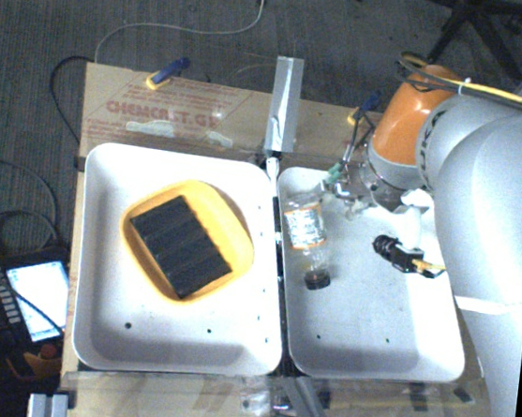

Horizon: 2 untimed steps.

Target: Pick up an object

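Clear plastic bottle point(303, 227), pale label, dark cap: lying along left wall of right white bin point(367, 348). End effector point(344, 187) at bottle's far end; open or clenched, cannot tell. Left white bin point(96, 324): yellow dish point(232, 213) holding black ridged slab point(181, 245).

Seen from my remote desk: two white bins sit side by side on the counter point(110, 128). A yellow dish point(233, 226) carrying a black ridged pad point(181, 245) sits mid-floor in the left bin point(94, 258). In the right bin point(369, 325), a clear labelled bottle point(303, 225) lies along the left wall, dark cap toward the near edge. My arm's point(491, 184) tool point(339, 186) is at the far-left corner, just beside the bottle's far end.
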{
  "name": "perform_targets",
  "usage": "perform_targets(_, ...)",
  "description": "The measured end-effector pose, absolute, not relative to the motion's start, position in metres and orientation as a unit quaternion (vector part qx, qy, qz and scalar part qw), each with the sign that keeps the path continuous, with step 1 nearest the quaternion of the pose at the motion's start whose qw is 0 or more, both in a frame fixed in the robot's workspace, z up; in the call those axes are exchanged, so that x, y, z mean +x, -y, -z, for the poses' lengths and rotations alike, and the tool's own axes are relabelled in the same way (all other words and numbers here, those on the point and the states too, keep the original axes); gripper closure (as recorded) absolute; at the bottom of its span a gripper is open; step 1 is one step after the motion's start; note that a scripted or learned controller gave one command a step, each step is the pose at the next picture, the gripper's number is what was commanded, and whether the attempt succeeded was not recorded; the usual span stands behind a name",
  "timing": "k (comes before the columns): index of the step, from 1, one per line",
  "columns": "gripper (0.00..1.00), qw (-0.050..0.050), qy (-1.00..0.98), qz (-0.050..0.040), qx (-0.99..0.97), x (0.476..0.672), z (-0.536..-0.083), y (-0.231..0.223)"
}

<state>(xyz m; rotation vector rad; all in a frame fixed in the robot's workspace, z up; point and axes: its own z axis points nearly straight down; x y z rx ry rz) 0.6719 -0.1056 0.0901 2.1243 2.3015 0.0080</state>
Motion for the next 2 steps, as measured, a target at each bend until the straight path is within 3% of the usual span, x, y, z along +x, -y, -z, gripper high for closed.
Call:
perform_targets(1, 0.00, -0.001, -0.746, 0.0015, 0.665, 0.553, -0.126, 0.133)
perform_targets(2, 0.00, 0.007, -0.734, 0.0021, 0.679, 0.579, -0.099, 0.116)
